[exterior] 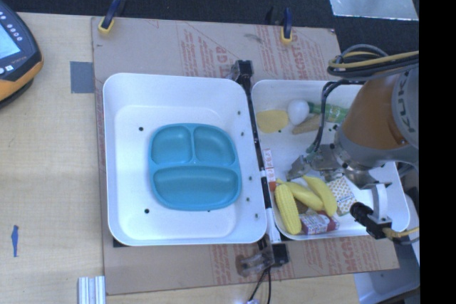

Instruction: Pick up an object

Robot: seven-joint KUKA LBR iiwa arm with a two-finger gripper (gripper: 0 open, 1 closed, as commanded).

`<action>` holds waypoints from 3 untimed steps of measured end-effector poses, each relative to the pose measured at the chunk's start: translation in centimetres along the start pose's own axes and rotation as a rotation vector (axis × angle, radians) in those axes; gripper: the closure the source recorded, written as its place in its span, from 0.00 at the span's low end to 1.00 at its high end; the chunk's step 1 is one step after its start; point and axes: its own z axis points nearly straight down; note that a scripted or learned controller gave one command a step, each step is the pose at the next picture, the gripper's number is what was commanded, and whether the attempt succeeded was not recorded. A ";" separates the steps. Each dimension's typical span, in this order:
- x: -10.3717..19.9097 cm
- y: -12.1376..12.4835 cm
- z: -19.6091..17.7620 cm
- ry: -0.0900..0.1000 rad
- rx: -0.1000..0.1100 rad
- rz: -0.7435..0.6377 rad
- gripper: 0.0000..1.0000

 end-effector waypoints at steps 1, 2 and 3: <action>-0.8 8.4 -0.2 -0.002 -0.012 -0.002 0.00; 2.2 13.5 -0.2 0.002 0.000 -0.002 0.00; 2.0 14.0 0.0 0.002 0.009 0.000 0.00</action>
